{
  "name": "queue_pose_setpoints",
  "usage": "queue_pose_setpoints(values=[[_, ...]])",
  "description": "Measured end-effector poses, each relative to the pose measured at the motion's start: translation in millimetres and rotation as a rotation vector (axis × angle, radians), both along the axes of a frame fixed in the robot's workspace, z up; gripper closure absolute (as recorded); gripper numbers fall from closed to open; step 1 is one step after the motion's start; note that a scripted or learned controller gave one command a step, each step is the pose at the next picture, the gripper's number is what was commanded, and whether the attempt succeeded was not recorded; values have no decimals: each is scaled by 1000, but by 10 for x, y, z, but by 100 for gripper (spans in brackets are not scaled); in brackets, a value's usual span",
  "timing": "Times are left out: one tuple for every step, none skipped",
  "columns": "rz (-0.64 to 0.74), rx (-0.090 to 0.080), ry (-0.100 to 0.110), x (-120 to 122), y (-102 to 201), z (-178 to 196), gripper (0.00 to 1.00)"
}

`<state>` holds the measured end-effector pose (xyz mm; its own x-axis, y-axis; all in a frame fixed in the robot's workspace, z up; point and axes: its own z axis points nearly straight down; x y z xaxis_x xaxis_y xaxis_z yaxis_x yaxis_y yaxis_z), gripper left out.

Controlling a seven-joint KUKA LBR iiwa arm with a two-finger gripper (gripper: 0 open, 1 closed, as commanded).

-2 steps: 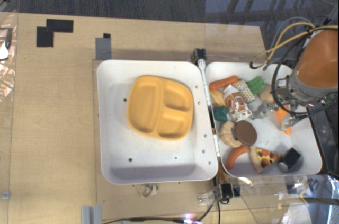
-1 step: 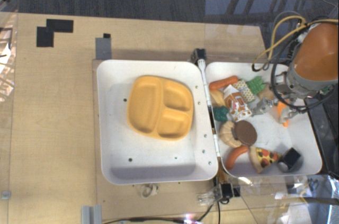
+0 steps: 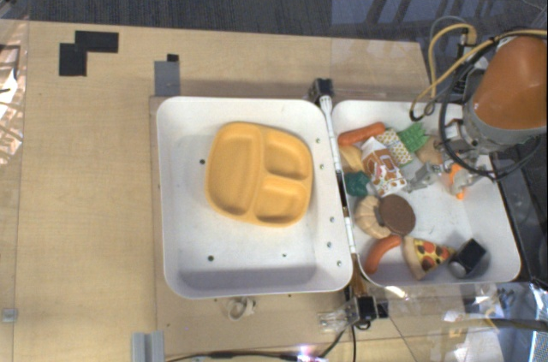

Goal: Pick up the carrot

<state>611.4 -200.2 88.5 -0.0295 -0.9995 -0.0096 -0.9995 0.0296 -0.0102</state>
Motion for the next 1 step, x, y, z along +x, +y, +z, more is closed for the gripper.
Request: queue_pose_setpoints(values=[[330, -9, -2, -160, -45, 306, 0]])
